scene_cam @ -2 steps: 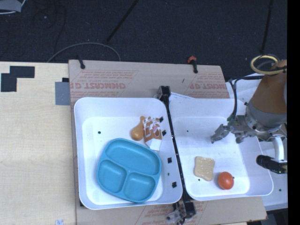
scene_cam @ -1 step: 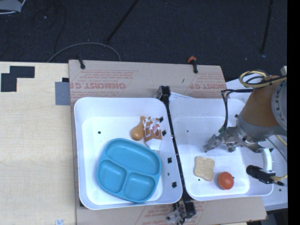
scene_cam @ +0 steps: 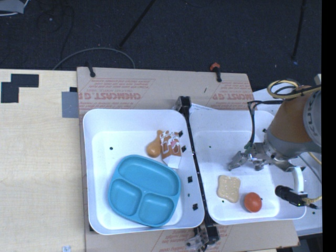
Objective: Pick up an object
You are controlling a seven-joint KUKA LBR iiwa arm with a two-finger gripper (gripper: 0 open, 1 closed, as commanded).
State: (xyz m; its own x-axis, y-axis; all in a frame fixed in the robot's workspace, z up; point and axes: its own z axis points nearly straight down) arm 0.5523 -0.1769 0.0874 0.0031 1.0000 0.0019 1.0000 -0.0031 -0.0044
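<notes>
Fingers [scene_cam: 237, 162] spread apart over bare right bin [scene_cam: 220, 121] floor, above toast [scene_cam: 229, 188] and tomato [scene_cam: 252, 202].

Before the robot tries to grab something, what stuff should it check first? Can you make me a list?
1. Is there something to grab in the right bin? Ok: a slice of toast and a red tomato lie there.
2. Is the gripper over that bin? Ok: it hangs just above and left of the toast.
3. Is the gripper free of any object? Ok: nothing shows between its tips.
4. Are the toast and tomato apart, so one can be taken alone? Ok: a gap shows between them.
5. Is the gripper right over one object? Not ok: it sits beside the toast, not on top.
6. Is the gripper wide enough for the toast? Cannot tell.
</notes>
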